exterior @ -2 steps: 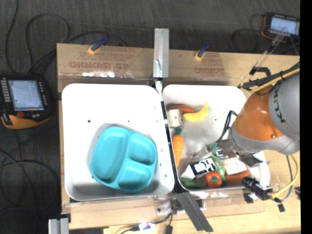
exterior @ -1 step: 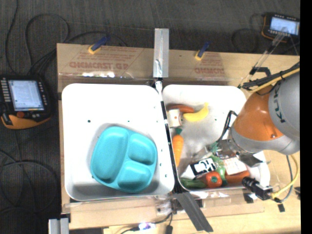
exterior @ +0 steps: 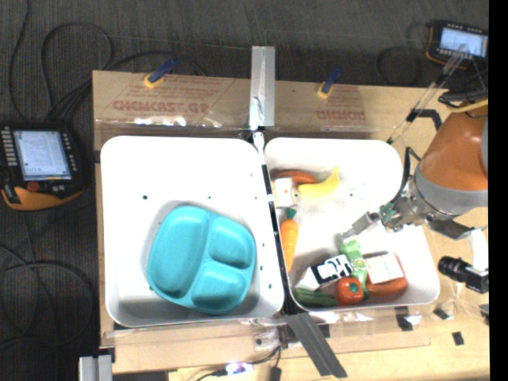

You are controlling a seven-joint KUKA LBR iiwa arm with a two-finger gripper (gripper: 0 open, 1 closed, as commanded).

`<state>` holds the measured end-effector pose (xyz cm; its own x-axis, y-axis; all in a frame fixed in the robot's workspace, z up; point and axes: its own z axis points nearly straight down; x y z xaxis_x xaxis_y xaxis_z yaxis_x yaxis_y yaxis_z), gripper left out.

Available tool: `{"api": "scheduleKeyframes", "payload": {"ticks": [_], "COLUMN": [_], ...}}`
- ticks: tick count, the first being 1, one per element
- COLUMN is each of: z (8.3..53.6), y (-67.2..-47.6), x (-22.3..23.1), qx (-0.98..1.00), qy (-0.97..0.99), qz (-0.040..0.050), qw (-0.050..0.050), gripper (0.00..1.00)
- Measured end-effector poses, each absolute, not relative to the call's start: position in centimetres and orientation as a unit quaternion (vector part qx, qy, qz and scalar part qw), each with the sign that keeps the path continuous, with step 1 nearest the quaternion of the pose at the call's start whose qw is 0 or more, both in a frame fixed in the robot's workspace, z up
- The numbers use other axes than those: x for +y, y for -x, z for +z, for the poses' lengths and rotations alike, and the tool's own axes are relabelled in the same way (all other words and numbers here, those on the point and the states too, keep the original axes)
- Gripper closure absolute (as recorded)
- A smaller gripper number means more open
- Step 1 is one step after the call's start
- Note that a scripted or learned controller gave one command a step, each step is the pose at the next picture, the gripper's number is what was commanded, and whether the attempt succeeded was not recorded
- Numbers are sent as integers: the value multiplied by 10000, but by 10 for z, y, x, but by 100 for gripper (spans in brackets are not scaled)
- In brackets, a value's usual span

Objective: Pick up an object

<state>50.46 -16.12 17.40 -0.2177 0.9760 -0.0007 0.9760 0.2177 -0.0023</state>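
Observation:
My gripper (exterior: pixel 351 230) hangs low over the middle of the right bin (exterior: pixel 373 161), reaching in from the right under the orange-banded wrist. Nothing shows in it. Toy food lies around it: a yellow banana (exterior: pixel 321 186) up and to the left, an orange carrot (exterior: pixel 289 238) by the bin's left wall, and a small green piece (exterior: pixel 352 254) just below the tip. Near the front wall sit a black-and-white item (exterior: pixel 329 270), a red tomato (exterior: pixel 349 290) and a white-and-red box (exterior: pixel 386 269).
The left bin (exterior: pixel 127 173) holds a turquoise divided plate (exterior: pixel 202 256). A metal divider post (exterior: pixel 262 86) stands behind the seam between the bins. A handheld pendant (exterior: pixel 38 161) lies on the floor at far left. Cables run at the right.

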Motion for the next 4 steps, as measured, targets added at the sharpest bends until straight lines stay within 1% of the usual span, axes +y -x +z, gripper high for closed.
{"api": "scheduleKeyframes", "payload": {"ticks": [1, 2, 3, 4], "z": [89, 99, 107, 192], "y": [-491, -492, -492, -532], "x": [-172, -170, -169, -158], "qx": [-7707, -7712, -7715, -7397], "qy": [6372, 6365, 6362, 6729], "qz": [-29, -41, -38, 20], "qw": [-56, -43, -22, -1], "gripper": [0, 100, 100, 100]}}
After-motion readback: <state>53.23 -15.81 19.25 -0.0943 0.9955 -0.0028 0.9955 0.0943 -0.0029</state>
